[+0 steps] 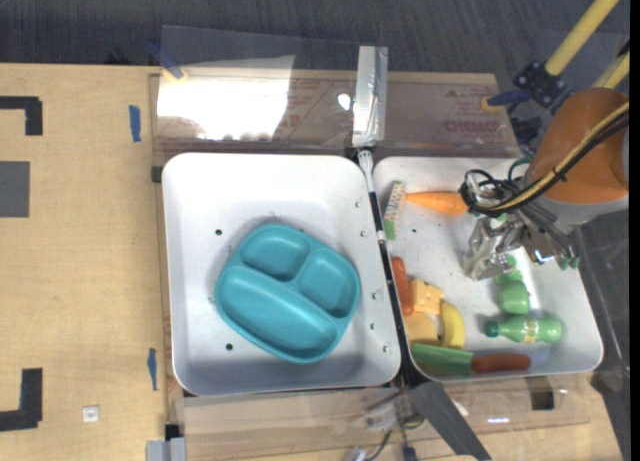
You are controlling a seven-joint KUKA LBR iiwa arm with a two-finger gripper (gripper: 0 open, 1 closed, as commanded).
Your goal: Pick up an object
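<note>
The right bin [585,299] holds several toy foods. An orange carrot [435,202] lies at its far left, and a green round piece [514,294] and a green bottle [525,328] sit at the right. A yellow banana [453,324], an orange-yellow block [424,309], a green cucumber [440,354] and a red sausage [500,360] lie along the near edge. My gripper [487,257] hangs low over the middle of this bin, just up-left of the green round piece and right of the carrot's level. I see nothing clearly held in it.
The left bin [190,199] carries a teal divided plate [288,292]. A metal divider [370,99] rises behind the wall between the bins. A small green-and-white piece [393,207] lies against that wall. The arm's orange band [590,144] and cables overhang the right bin's far corner.
</note>
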